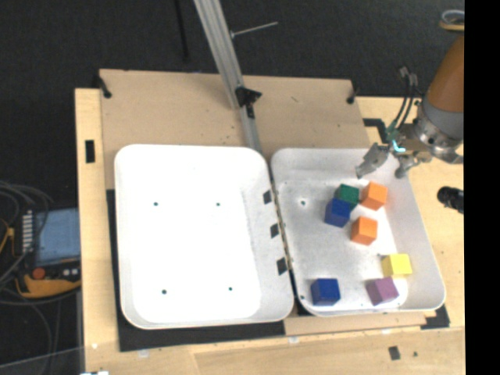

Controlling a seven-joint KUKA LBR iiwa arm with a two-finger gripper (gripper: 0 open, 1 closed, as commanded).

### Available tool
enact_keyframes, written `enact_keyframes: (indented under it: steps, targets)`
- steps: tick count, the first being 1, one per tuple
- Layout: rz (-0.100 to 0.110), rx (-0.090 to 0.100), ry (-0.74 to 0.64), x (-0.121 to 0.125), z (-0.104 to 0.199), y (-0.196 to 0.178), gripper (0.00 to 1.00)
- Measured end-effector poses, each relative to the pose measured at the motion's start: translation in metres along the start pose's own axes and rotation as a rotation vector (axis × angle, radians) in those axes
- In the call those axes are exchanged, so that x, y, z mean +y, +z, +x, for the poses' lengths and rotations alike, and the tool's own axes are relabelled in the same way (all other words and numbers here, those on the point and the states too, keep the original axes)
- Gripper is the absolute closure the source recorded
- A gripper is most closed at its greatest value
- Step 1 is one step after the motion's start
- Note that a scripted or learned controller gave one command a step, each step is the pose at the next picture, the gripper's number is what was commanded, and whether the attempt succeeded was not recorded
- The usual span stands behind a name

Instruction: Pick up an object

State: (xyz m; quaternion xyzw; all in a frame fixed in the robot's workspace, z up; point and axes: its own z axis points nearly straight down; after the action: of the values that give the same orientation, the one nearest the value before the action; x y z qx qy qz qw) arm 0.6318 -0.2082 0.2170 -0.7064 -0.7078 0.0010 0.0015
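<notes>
claw [386, 160]: released, fingers spread, grasping nothing | position: far edge of right shallow white bin [308, 180] | nearest: orange wooden cube [375, 195], green wooden cube [348, 193]

white bins [195, 158]; blocks: two orange [364, 230], two blue [325, 291], green [348, 193], yellow [398, 265], purple [382, 290]

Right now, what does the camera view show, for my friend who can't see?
A gripper hangs open above the right bin, holding nothing. Seven blocks lie there: two blue, two orange, green, yellow, purple. The left bin sits beside it.
</notes>
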Motion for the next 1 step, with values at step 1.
enact_keyframes:
  steps: [1]
  targets:
    - [-0.004,-0.004,-0.003,0.0007,-0.0009,-0.0035,0.0]
